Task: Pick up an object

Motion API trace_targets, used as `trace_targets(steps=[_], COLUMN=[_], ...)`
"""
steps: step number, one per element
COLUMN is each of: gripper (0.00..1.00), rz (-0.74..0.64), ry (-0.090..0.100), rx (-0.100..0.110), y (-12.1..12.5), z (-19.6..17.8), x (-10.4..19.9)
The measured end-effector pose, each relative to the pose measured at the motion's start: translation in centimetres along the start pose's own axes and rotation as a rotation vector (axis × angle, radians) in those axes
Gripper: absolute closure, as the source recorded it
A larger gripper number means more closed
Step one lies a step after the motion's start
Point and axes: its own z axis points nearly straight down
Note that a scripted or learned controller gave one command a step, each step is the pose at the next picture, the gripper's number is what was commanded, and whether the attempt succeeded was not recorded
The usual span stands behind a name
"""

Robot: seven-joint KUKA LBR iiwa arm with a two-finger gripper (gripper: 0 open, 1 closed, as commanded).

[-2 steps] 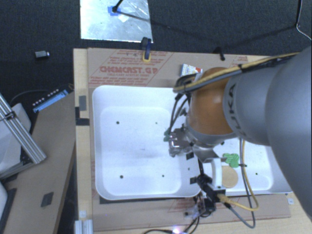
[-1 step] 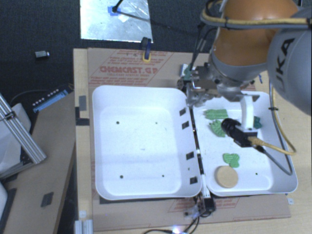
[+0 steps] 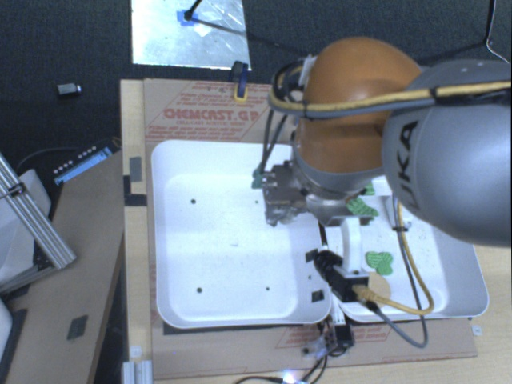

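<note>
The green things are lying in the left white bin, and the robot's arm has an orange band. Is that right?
Not quite. The camera view shows the green things lying in the right white bin, not the left one. The arm's orange band is right.

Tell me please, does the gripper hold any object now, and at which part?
It cannot be told. The gripper hangs low over the left bin by the divider, and the arm's orange band hides what lies under it.

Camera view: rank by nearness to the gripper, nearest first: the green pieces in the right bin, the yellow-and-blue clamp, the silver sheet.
From the gripper:
1. Green pieces, right bin, just right of it.
2. Yellow-and-blue clamp, on the board's far edge.
3. Silver sheet, on the floor beyond.
</note>
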Motion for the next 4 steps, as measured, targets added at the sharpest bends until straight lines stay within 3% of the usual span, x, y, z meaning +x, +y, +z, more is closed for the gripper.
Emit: trace_targets(steps=[1, 2, 3, 4], gripper=[1.0, 1.0, 1.0, 1.0], rz=[0.003, 0.004, 0.014, 0.003], ry=[0.007, 0.0, -0.002, 0.001], rx=[-0.023, -0.007, -0.007, -0.003], y=[0.6, 0.2, 5.7, 0.1], z=[-20.3, -22.4, -22.3, -22.3], x=[1.2, 3.9, -1.8, 0.4])
